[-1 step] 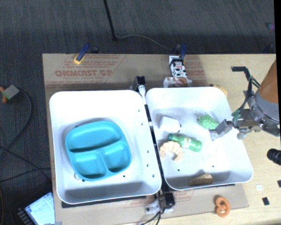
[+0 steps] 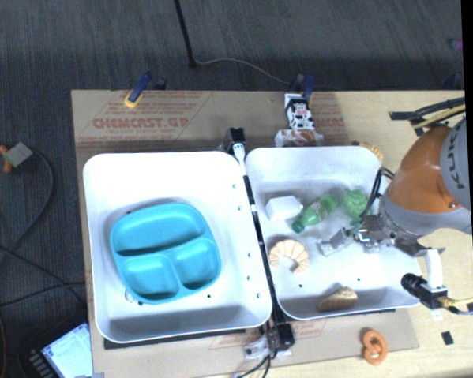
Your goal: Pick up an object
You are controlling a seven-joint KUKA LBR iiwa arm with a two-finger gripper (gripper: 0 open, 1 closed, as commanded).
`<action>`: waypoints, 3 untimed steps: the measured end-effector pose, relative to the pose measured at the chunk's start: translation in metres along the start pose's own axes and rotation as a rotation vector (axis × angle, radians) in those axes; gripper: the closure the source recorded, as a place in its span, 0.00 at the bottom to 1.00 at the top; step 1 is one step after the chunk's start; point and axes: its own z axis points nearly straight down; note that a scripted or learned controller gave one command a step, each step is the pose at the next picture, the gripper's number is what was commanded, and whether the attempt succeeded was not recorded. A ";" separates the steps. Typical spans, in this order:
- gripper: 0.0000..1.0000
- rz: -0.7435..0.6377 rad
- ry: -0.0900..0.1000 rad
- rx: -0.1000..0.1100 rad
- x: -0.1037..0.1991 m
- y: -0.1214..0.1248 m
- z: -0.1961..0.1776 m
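Observation:
The right bin (image 2: pixel 306 163) holds a green bottle (image 2: pixel 315 212) lying on its side, a green leafy item (image 2: pixel 354 202), a white block (image 2: pixel 283 207), a croissant (image 2: pixel 289 254) and a brown bread piece (image 2: pixel 337 299) near the front wall. My gripper (image 2: pixel 343 239) is low inside this bin. It sits just below the bottle and to the right of the croissant. Nothing is visibly held in it. The arm's orange band (image 2: pixel 426 178) hangs over the bin's right edge.
The left bin (image 2: pixel 101 175) holds a blue divided tray (image 2: pixel 165 251). An orange ring (image 2: pixel 374 343) lies on the bench in front of the right bin. Clamps and a small cow-print carton (image 2: pixel 298 114) stand behind the bins.

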 end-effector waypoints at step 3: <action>1.00 -0.002 0.002 0.008 0.108 0.101 -0.148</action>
